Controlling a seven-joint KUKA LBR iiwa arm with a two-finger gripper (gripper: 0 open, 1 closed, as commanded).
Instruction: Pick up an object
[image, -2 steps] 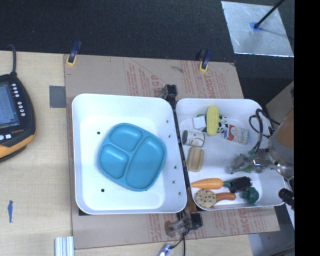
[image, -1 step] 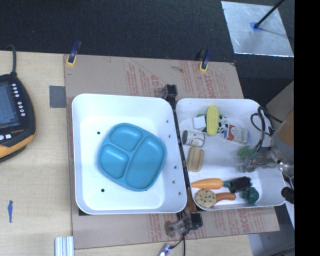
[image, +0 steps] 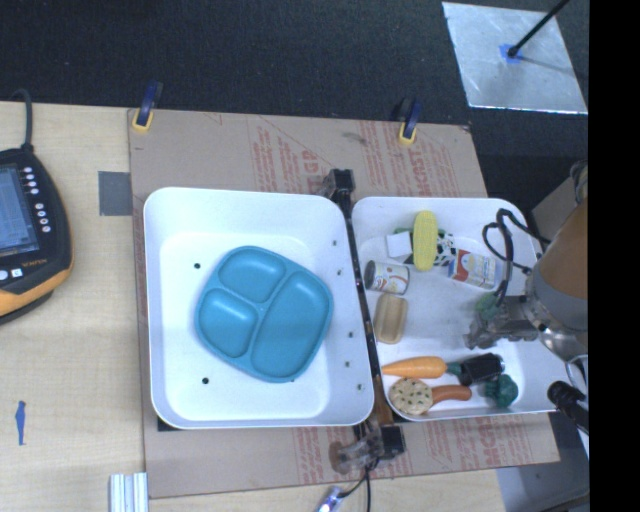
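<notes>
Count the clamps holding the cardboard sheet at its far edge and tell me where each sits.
2. One clamp grips the cardboard sheet at its far left corner, above the left bin. The other clamp sits further right, above the right bin. Others may be hidden.

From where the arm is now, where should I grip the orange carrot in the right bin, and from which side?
Take the carrot across its thick middle, coming straight down from above. It lies flat and lengthwise left to right, so the fingers should close across its narrow width. Its near side is crowded by the cookie and sausage; the far side has more bare bin floor, so a clean closure is uncertain.
</notes>
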